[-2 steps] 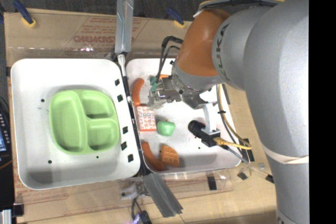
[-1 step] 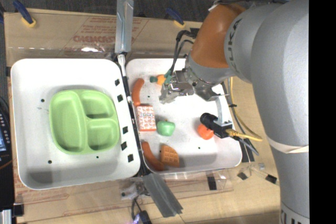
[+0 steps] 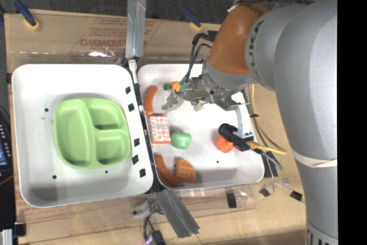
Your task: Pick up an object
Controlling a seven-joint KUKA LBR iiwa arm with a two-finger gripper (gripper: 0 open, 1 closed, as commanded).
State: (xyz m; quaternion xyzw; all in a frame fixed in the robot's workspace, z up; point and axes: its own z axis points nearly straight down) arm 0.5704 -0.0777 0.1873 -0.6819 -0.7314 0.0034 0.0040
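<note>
My gripper (image 3: 174,100) hangs over the upper left part of the right bin (image 3: 202,123), arm reaching in from the frame's right. Can't tell from this angle whether it's spread or pressed together. Just left of it an orange sausage (image 3: 150,98) lies along the bin's left wall, & a small green-orange bit (image 3: 174,86) sits just above it. Below: red & white box (image 3: 159,129), green lump (image 3: 181,140) right beside it, orange thing (image 3: 225,145) further right, partly covered. Bottom left corner: 2nd sausage (image 3: 163,168) touching a waffle (image 3: 184,170). Left bin (image 3: 34,94) holds a green divided plate (image 3: 92,133), approx centre
</note>
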